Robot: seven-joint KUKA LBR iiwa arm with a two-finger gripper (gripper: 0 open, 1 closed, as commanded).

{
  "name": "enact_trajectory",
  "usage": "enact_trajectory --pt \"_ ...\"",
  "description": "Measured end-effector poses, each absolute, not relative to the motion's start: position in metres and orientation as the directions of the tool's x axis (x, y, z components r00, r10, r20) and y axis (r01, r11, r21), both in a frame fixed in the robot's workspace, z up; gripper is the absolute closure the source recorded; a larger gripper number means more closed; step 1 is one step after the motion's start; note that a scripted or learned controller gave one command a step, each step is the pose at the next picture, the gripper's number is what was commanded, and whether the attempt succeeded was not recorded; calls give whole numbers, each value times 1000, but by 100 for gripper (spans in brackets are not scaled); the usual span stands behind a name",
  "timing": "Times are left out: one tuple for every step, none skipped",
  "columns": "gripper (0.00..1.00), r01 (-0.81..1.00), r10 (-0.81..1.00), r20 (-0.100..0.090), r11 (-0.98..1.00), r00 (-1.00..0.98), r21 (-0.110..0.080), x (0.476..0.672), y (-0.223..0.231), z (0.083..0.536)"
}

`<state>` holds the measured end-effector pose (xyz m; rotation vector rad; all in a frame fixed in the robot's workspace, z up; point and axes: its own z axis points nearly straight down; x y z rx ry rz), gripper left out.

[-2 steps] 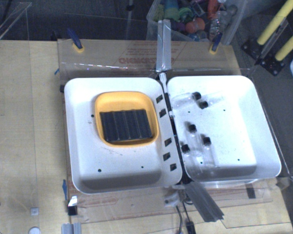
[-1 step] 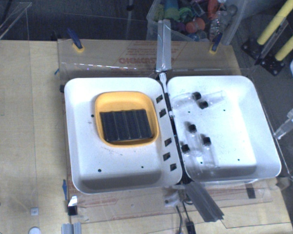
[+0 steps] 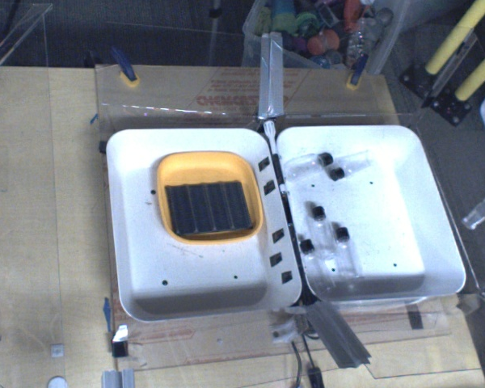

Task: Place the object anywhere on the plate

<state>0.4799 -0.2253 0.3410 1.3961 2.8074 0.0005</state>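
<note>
Wooden bench [image 3: 40, 217] carries two white bins. Left bin [image 3: 129, 217] holds a yellow plate [image 3: 171, 172]; a dark ribbed block [image 3: 208, 208] lies flat across its centre, already resting inside the raised rim. Small clear bottles [image 3: 331, 168] sit toward three o'clock in the right bin [image 3: 404, 217]. Gripper state: cannot tell.

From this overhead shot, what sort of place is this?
Probably a robotics lab pick-and-place bench: two shallow white bins side by side, a yellow plate holding a dark ribbed slab, and a clear tub of colourful toys behind.
</note>
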Motion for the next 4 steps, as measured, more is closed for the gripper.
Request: enact_trajectory --pt "0 810 810 -6 586 -586 3 480 -225 347" --pt "0 817 817 -1 577 -577 1 488 -225 330" --pt "0 587 587 -2 809 -809 1 481 -223 329" --pt "0 576 576 -7 817 -817 2 480 -224 344"
